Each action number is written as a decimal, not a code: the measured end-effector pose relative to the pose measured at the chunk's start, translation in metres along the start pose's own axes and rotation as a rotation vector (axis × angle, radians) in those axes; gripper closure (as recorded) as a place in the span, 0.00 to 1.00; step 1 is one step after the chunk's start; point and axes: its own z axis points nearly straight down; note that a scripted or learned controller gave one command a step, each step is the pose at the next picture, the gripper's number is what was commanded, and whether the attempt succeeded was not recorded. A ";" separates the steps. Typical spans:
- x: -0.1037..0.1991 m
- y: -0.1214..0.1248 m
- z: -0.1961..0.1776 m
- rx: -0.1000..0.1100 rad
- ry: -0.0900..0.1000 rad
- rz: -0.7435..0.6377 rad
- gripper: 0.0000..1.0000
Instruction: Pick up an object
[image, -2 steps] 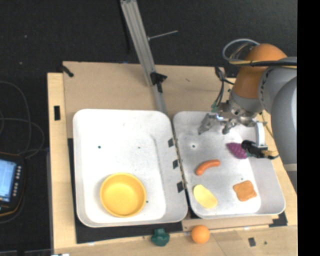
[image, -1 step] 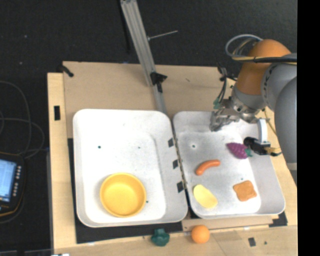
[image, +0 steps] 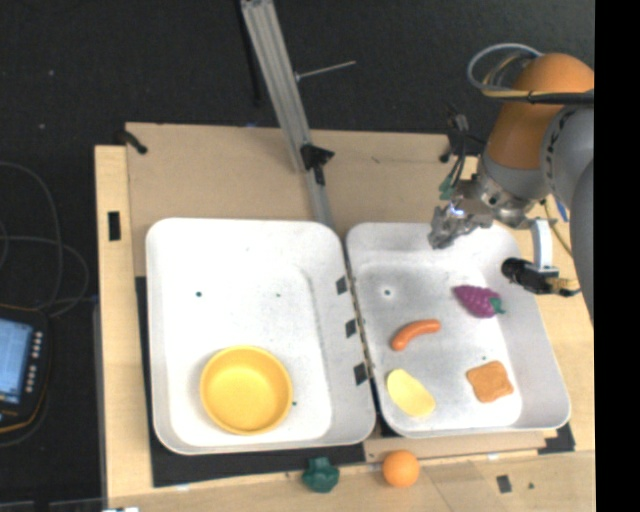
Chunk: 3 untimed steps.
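Two white bins, the left bin (image: 180, 260) and the right bin (image: 520, 400), were seen on a tan bench (image: 200, 160) over dark flooring. The gripper (image: 445, 228) was poised at the right bin's upper edge; its jaw state could not be told. A purple toy (image: 477, 300), sausage (image: 414, 333), yellow piece (image: 409, 393) and orange square (image: 489, 381) were spread below it. A yellow bowl (image: 246, 389) was placed lower left.

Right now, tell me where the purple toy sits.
In the camera view, the purple toy lies in the right bin, toward its right side, up and right of the orange sausage and above the tan square piece.
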 end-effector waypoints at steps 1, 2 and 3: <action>0.006 0.001 -0.062 -0.001 0.000 -0.002 1.00; 0.005 0.002 -0.101 0.002 0.000 -0.003 1.00; 0.046 0.002 -0.094 0.006 0.001 -0.003 1.00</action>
